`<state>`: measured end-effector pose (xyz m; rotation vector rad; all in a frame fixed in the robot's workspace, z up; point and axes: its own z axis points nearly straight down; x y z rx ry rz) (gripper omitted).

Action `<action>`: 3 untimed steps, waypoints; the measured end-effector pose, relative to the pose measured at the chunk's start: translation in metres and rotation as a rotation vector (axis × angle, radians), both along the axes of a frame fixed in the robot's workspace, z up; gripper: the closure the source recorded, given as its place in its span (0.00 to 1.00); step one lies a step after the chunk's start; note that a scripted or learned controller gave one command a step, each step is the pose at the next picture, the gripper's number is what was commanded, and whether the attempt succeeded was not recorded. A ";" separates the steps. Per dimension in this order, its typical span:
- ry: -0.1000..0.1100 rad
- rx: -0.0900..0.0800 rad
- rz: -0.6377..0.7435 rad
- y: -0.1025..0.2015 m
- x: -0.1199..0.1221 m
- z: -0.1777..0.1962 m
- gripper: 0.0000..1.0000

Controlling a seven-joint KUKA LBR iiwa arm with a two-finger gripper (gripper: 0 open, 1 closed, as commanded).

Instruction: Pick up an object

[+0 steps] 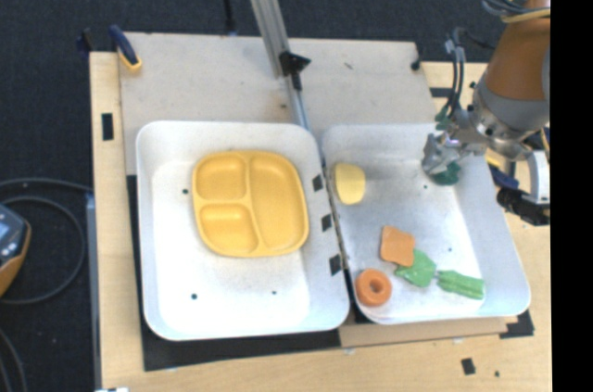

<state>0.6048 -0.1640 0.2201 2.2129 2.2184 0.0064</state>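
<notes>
Camera view shows the claw [443, 160] low over a small dark-green object [447, 173], seemingly to grasp it; its opening cannot be told.

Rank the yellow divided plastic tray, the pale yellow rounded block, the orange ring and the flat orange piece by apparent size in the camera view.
1. Yellow divided plastic tray, clearly largest.
2. Pale yellow rounded block.
3. Flat orange piece and orange ring: they look about alike, so I won't rank them.
</notes>
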 end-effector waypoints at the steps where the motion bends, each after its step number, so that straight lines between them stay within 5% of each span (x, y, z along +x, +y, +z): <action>1: 0.006 0.002 0.001 -0.001 0.001 0.015 1.00; 3: 0.008 0.004 0.004 0.083 -0.014 0.024 1.00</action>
